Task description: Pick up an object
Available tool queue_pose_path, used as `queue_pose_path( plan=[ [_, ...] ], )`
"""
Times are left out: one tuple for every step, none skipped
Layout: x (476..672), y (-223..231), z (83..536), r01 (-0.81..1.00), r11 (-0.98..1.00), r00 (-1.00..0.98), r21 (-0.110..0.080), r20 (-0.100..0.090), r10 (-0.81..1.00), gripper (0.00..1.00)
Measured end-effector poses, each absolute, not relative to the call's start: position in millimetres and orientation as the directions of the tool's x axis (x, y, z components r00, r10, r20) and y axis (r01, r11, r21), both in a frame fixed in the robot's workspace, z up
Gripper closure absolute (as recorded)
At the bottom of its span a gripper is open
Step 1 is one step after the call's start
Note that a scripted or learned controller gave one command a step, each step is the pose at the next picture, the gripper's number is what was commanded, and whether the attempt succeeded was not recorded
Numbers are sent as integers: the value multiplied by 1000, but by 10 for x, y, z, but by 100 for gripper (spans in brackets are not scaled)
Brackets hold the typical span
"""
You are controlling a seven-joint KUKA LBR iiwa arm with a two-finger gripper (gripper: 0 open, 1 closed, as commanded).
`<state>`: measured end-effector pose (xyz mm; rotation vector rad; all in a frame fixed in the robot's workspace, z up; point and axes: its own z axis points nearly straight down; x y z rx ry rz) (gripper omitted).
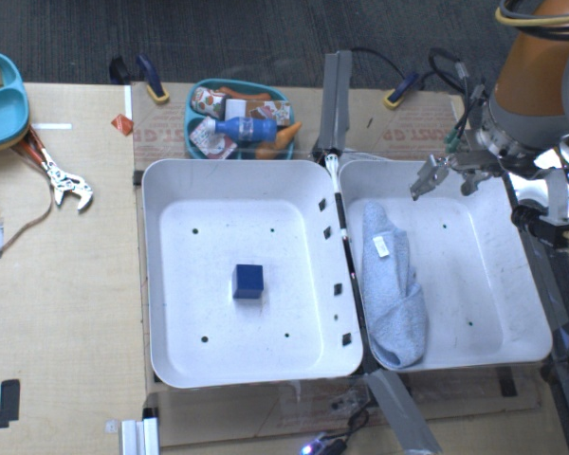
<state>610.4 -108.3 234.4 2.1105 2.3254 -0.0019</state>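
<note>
Camera view from above the bench (pixel 57 330) has the arm parked high at the far right, its claw (pixel 446 173) hovering over the far edge of the right bin (pixel 493 349), fingers spread and nothing between them — a waiting pose, by the look of it, clear of both bins so the choice of target is open. Two candidates on offer: a small blue block (pixel 248 281) sits alone near the middle of the left bin (pixel 171 349), well apart from every wall, an easy straight-down grab by my reckoning. Over in the right bin a grey cloth (pixel 394 297) with a white tag lies lengthwise along the left side, just beside the divider between the bins, bunched up at its near end. It's the closer option for the claw, though soft fabric so near the wall could be awkward to pinch. Beyond the bins, off the playing field: a teal bowl (pixel 239 121) packed with assorted bits at the far side, a wrench (pixel 66 186) on the bench to the left, a blue tray (pixel 0 98) at the far left corner, clamps along the far edge. None of that blocks a descent into either bin.
</note>
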Motion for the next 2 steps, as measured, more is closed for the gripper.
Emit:
queue_pose_path(
  plan=[
    [5944,-1554,1922,1000,7,-7,-2,-1,1000,0],
    [5856,-972,941,991,-134,134,-1,0,991,0]
  ],
)
